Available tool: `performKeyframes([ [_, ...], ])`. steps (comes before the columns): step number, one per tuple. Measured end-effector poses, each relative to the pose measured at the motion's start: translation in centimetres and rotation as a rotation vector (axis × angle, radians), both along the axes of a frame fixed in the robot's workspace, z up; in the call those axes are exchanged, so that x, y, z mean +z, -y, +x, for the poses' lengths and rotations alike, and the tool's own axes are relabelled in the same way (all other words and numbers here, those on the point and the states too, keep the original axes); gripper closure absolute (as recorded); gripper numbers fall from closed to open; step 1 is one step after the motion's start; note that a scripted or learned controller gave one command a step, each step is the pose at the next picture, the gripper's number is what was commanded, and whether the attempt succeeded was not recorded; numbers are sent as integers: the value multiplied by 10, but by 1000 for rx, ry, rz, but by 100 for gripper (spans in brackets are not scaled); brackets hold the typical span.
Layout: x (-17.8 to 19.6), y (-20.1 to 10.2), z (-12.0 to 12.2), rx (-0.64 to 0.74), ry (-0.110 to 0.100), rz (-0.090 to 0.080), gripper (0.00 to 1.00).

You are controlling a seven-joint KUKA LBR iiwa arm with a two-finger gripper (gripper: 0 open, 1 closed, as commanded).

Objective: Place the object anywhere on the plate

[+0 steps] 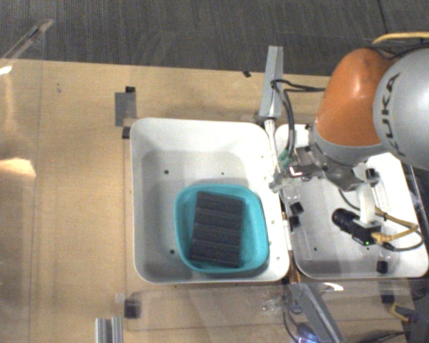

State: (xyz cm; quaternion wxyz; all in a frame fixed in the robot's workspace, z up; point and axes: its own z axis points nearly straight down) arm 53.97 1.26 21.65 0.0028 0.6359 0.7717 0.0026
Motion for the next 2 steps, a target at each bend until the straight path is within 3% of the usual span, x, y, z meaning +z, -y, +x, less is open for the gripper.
performKeyframes([
  [1,-32,-79,-29,92,-4,0,100],
  [2,-32,-79,-29,91,-3,0,0],
])
